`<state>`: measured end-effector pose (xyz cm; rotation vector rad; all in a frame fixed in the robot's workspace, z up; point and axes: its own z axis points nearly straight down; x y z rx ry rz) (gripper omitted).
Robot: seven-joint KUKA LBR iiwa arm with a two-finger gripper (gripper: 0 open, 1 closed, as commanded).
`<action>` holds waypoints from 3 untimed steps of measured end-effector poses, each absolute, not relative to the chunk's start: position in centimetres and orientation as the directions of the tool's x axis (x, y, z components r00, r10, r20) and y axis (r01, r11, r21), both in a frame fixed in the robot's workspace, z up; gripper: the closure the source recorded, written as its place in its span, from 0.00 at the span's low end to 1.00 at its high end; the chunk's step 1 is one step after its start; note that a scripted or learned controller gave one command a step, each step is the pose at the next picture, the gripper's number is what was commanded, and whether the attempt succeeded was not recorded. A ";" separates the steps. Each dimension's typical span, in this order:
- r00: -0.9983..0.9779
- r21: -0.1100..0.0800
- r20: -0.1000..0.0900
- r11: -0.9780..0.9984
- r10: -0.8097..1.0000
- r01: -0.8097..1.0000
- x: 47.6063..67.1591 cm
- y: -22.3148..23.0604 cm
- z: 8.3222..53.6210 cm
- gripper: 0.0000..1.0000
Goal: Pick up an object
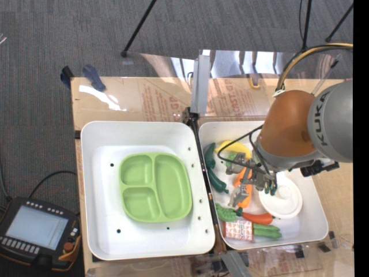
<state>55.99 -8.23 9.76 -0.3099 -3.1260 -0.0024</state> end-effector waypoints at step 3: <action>-0.822 -0.001 0.003 0.822 0.569 0.569 49.6 -8.4 8.6 1.00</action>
